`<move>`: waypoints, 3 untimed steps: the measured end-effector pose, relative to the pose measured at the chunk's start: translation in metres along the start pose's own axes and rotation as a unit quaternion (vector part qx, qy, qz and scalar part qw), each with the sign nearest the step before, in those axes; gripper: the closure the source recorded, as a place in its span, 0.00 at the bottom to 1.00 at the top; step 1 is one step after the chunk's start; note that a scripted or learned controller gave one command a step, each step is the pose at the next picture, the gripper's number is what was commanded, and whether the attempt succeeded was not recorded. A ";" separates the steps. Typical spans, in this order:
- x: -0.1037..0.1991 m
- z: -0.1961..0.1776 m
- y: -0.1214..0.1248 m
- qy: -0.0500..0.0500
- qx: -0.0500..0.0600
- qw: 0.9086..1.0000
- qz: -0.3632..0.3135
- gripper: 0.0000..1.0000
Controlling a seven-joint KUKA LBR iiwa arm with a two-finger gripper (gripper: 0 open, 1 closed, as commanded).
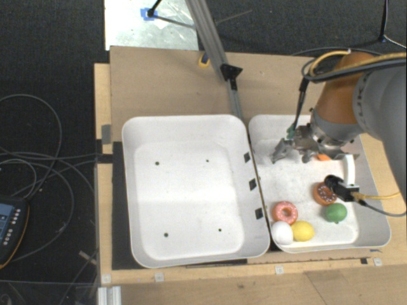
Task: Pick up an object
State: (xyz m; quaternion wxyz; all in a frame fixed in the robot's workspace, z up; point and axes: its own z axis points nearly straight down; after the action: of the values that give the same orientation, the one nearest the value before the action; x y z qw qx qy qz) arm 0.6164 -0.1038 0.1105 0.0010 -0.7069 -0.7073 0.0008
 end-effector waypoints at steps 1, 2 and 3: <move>0.000 -0.014 0.002 0.000 -0.003 1.000 0.000 1.00; 0.001 -0.078 -0.001 -0.001 -0.005 1.000 -0.002 1.00; 0.001 -0.133 0.001 -0.001 -0.005 1.000 -0.002 1.00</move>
State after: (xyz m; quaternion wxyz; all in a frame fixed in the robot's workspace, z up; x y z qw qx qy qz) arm 0.6178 -0.1032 0.2430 -0.0033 -0.7052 -0.7090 -0.0024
